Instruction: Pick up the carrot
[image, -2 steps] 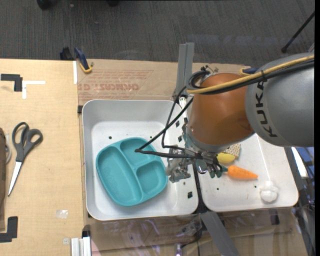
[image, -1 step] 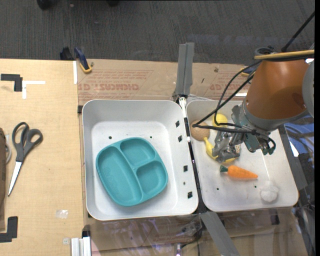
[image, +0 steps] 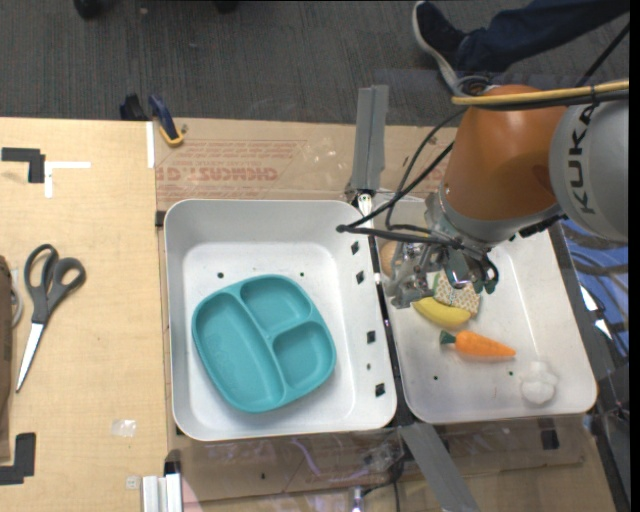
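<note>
Gripper (image: 445, 282) hangs low over the right bin (image: 560, 395), w/ cables looped round it; can't tell from this angle how its jaws are set, too much clutter around the tip. Nothing visibly held. It sits just above and a bit left of the banana (image: 441, 312), nearly on top of it. Carrot (image: 480, 346) lies on the bin floor just near-side and right of the banana, orange body pointing right, green end to the left, apart from the tool.

Looks to me like approach stage, pick not yet done. Next move prob needs a shift toward the near-right to get centred over the carrot, wrist turned so the fingers straddle its short axis, then a descent. Risk: catching the banana instead, since they're so close.

White fluffy ball (image: 540, 384) sits in the near-right corner. Left bin (image: 180, 330) holds a teal divided plate (image: 262, 343).

Writing: "KUKA" partly readable on the grey arm (image: 595, 170). Cardboard (image: 250, 165) beyond the bins carries red print, upside down from here, not legible. Scissors (image: 42, 300) on the far-left bench.
</note>
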